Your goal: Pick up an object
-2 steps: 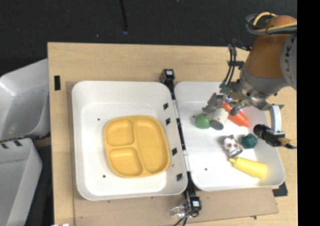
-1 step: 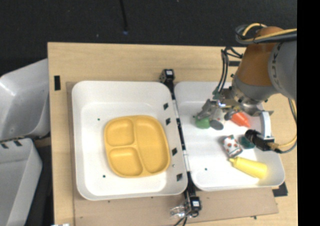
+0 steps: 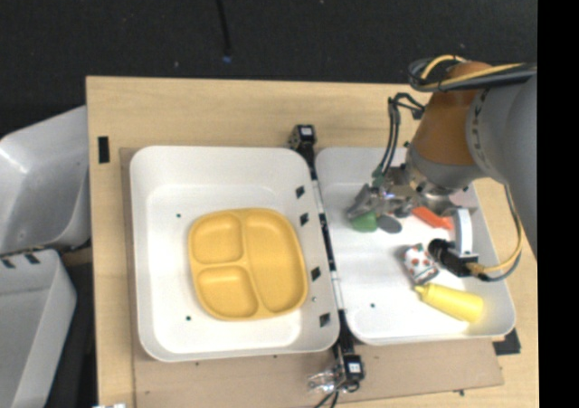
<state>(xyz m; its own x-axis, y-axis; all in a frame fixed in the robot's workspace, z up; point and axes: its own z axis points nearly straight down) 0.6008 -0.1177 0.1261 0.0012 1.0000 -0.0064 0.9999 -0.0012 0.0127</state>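
Green object (image 3: 364, 222) in right bin (image 3: 380, 311), touching gripper (image 3: 378, 213), finger state unclear

My bins (image 3: 163, 325) look like smooth white plastic; the yellow tray (image 3: 246, 263) is matt plastic, and the bench (image 3: 226, 108) pale matt wood.

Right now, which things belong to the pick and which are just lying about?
In play: gripper, green object right under it.
Lying about: yellow divided plate in left bin; yellow bottle, small red-and-white object, orange piece in right bin.
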